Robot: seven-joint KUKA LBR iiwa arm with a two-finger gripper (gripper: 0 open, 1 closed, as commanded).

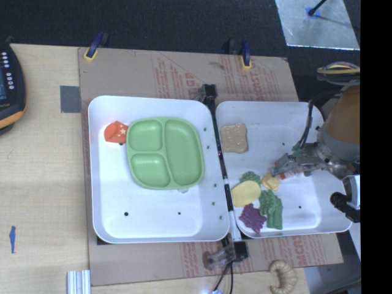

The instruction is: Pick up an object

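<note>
Surface with two white bins (pixel 98 164) | jaws (pixel 283 164) low in right bin, their state impossible to tell | toy foods (pixel 260 201) clustered just beside, within reach for picking

Your arm (pixel 343 124) with its rounded orange band, grey wrist housing beneath it, thin black cable looping up beside it, slim metallic gripper (pixel 283 164) with small red accents, dark fitting at the lower edge

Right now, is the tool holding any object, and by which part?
It cannot be told. The tool sits in the right white bin, beside a small yellow piece, but a hold is not visible.
</note>
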